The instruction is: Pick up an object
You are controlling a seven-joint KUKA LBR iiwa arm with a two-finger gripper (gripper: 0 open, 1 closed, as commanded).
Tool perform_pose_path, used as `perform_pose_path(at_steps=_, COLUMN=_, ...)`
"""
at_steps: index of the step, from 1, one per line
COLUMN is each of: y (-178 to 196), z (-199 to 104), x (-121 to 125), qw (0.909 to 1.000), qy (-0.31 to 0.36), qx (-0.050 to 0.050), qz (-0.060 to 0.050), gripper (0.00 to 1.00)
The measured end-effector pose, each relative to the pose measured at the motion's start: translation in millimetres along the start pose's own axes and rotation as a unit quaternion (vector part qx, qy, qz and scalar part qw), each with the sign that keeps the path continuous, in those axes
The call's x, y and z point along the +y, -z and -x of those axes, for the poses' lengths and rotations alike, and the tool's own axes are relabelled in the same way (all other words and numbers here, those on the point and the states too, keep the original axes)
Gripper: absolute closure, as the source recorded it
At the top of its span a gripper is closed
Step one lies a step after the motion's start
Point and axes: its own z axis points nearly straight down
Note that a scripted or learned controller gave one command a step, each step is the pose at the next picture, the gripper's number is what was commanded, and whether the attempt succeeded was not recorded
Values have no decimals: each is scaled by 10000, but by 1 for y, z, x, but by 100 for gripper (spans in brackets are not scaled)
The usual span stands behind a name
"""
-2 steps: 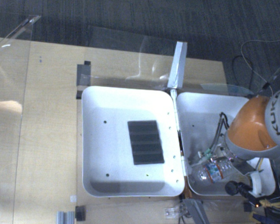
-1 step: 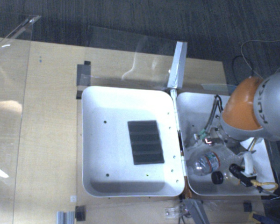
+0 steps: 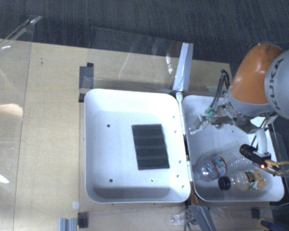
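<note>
Two shallow white bins sat side by side on the pale wooden bench (image 3: 37, 131), their inner rims touching along a narrow seam. The left bin (image 3: 99, 149) was the wider one, and most of its floor lay bare, with open room on every side of the single thing in it. The right bin (image 3: 198, 188) was narrower and more crowded, its free floor mainly in the far left part and along the left wall. The grey arm (image 3: 286, 86) reached in from the right over the far right corner of that bin, its orange band (image 3: 253, 75) hanging above the far rim and its wrist bent down and to the left. A dark ribbed rectangular pad (image 3: 150, 146) lay flat near the middle of the left bin, slightly skewed to the walls and well apart from all of them. A clear plastic bottle with a black cap (image 3: 240, 180) lay on its side near the near wall of the right bin, cap pointing left. A second, crumpled clear bottle (image 3: 212, 167) lay just beside it on the left, close to the cap. The gripper (image 3: 202, 124) hung over the far left part of the right bin, apart from both bottles; whether its jaws were spread or pressed together could not be told. Both bottles bore labels too small to read.
</note>
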Motion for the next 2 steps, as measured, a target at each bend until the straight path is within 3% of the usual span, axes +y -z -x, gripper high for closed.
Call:
perform_pose_path(at_steps=1, y=-62, z=71, x=-59, qw=9996, qy=-285, qx=-2, qz=-18, gripper=0)
perform_pose_path(at_steps=2, y=-96, z=64, x=-101, qw=9998, qy=212, qx=-28, qz=63, gripper=0)
